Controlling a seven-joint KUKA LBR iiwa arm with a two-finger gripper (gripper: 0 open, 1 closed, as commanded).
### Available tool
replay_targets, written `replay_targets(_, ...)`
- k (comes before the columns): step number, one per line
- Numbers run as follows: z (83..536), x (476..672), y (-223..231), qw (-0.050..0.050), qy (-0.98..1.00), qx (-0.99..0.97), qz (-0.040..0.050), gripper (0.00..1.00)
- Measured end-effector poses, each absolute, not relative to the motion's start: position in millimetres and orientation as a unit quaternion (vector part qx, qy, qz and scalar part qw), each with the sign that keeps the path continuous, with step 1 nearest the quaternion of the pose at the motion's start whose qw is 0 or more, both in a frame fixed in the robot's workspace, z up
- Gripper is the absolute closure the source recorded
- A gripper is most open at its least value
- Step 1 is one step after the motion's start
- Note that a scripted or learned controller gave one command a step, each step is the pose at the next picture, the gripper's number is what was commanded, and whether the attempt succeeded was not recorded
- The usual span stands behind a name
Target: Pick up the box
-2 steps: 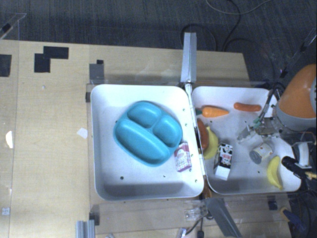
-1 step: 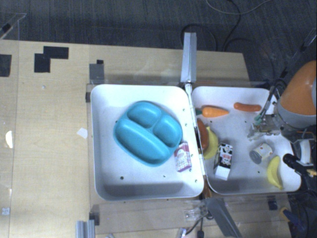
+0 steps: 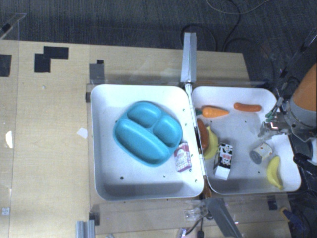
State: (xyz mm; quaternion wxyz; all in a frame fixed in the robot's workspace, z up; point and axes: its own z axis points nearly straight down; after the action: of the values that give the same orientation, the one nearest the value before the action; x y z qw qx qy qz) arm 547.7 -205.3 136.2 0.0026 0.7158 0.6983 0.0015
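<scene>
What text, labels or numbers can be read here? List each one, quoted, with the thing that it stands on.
None can be read.
The box with black and white print in the right bin: print too small and blurred to read.
The small red and white packet in the left bin, beside the blue divided plate: label blurred, unreadable.

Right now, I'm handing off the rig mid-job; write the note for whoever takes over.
Gripper: at the right bin's right side, above the grey cylinder; nothing seen between its fingers.
Box: black-and-white carton lying in the right bin's left half, beside a banana, apart from the gripper.
Left bin: blue divided tray and a small pink carton.
Done: nothing visible.
Left: move to the box, grasp, lift.
</scene>
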Motion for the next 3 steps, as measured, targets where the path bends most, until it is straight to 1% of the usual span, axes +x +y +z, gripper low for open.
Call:
replay_targets(1, 89.0, 616.6, -146.0, 0.005, 0.718, 0.696, 0.0038, 1.0)
replay_targets(2, 88.5, 616.1, -146.8, 0.005, 0.718, 0.696, 0.0031, 0.0)
replay_targets(3, 88.4, 601.1, -202.8, 0.004, 0.72, 0.693, 0.0024, 0.0)
